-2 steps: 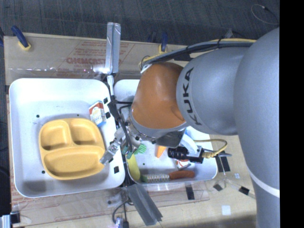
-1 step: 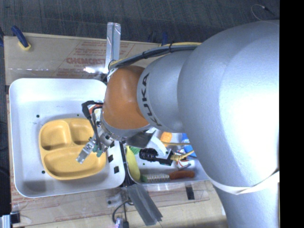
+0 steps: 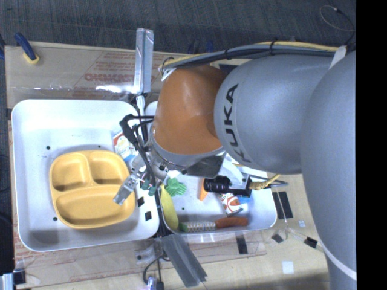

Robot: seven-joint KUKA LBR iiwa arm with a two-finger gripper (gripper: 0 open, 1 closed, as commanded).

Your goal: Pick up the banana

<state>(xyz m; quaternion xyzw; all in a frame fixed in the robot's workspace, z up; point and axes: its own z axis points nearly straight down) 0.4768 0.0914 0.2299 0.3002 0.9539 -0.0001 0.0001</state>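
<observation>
The hand (image 3: 129, 189) is hovering over the yellow plastic divided tray (image 3: 91, 188), its opening unclear; it should shift to the curved yellow banana (image 3: 169, 209) lengthwise.

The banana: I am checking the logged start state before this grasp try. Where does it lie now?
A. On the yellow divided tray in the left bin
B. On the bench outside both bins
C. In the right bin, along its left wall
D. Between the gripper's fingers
C. The banana lies in the right bin by its left wall, beside the green toy, apart from the yellow divided tray.
</observation>
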